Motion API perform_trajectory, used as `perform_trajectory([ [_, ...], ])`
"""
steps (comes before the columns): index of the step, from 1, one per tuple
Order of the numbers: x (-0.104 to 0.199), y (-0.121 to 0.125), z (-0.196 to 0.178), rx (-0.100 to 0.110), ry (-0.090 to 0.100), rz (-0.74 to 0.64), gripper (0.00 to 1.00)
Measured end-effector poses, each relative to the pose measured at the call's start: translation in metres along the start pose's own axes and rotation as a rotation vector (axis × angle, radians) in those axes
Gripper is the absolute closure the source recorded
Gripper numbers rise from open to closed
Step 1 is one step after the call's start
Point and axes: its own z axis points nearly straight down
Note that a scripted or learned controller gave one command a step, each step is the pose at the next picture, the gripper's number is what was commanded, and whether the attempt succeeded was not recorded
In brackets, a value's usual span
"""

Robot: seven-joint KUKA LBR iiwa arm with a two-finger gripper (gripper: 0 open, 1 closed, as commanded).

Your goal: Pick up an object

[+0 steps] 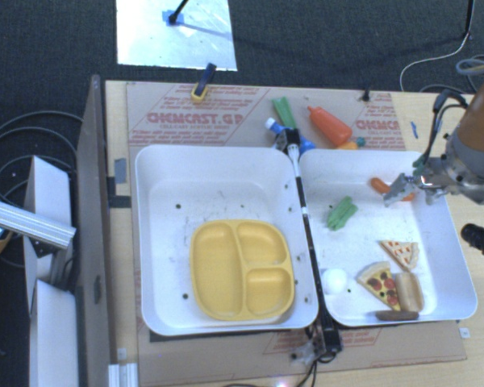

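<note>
1. The two-finger gripper point(403, 189) hangs low over the far right part of the right white bin point(460, 274), on the grey arm point(477, 139) that enters from the right edge. Whether its fingers are apart or together cannot be told at this size.
2. A small orange carrot-shaped toy point(380, 185) lies in the right bin just left of the gripper tip; contact between them cannot be confirmed, and nothing is visibly held between the fingers.
3. A green leafy plastic toy point(340, 213) lies left of the carrot toy, near the divide between the bins.
4. A small triangular pizza-slice toy point(401, 253) lies nearer, towards the bin's right side.
5. A larger pizza-slice toy point(379, 282) lies at the near end, touching a tan bread-like block point(409, 290) on its right.
6. A small white ball point(335, 280) sits at the near left of the right bin, by the dividing rim.
7. The left white bin point(161, 216) holds a yellow three-compartment plastic tray point(242, 270), lying flat in its near half.
8. Beyond the bins, on the brown printed board point(226, 111), lie a large orange carrot-shaped toy point(329, 126), a green stick-shaped item point(283, 111) and a blue piece point(276, 126), close together near the bins' far junction.
9. A small yellow-and-dark clamp-like item point(202, 84) rests at the board's far edge.
</note>
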Motion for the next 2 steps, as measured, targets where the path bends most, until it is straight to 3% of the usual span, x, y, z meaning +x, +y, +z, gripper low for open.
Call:
perform_trajectory([
  [1, -0.011, 0.057, 0.039, 0.017, 0.007, -0.001, 0.0],
  [2, -0.023, 0.091, 0.109, 0.021, 0.009, 0.0, 0.0],
])
